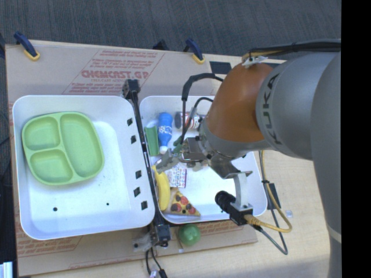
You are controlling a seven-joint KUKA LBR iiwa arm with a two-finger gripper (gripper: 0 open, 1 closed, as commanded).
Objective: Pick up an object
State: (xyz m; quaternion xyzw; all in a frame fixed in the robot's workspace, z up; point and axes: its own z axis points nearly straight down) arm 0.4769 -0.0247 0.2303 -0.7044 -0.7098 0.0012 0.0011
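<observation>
The left bin [35, 213] holds a green three-compartment plate [62, 147] in its upper left, with bare white floor open along its right and lower parts. The right bin [255, 204] is crowded on its left side: a blue bottle [165, 126], a green stick-shaped item [151, 140], a banana [163, 191] and a pizza slice toy [183, 204] lie near the divider between the bins. A green ball [188, 234] sits on the counter [301, 236] outside the bin's lower rim. The end effector [171, 155] hangs low above the banana's upper end; whether it is spread or pinching cannot be told.
</observation>
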